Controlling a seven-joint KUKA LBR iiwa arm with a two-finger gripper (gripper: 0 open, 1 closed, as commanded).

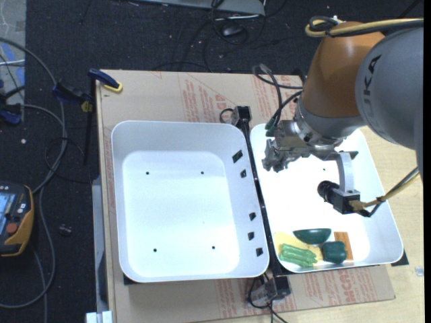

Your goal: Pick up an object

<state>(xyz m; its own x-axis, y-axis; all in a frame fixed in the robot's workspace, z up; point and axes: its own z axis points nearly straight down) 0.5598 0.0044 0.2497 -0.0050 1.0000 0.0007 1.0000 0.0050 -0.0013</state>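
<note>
While the end effector (pixel 276 159) hangs with unreadable grip, green objects (pixel 313 246) lie well below.

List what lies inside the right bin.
In the right bin, near its front edge: a dark green bowl-like piece, a light green ridged item, a green lump and an orange-brown block. The arm hides the bin's far part.
</note>
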